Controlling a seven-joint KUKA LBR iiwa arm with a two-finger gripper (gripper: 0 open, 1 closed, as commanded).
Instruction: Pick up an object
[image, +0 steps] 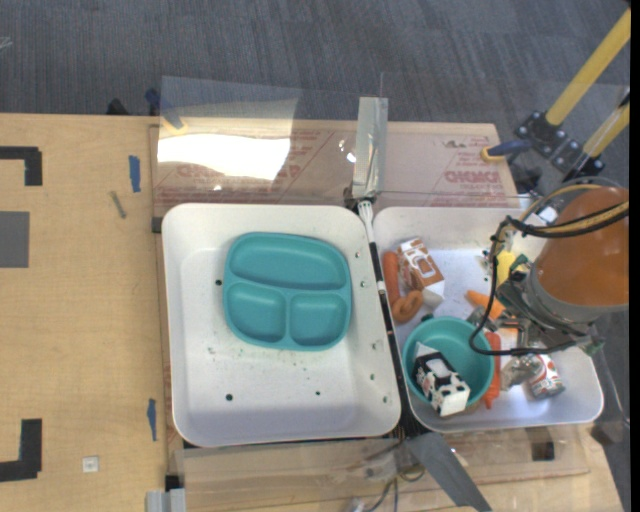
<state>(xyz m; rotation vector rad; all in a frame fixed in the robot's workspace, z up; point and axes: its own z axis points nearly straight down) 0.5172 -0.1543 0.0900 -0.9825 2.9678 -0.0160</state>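
In the right bin (590, 400), the teal bowl (470, 345) lies just left of the pincer (520, 335).

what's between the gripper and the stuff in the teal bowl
The arm hangs over the right bin beside the teal bowl, its wrist covering the gripper. The black and white block lies open to view inside the bowl; the bowl's raised rim and an orange piece leaning on it lie on the arm's side.
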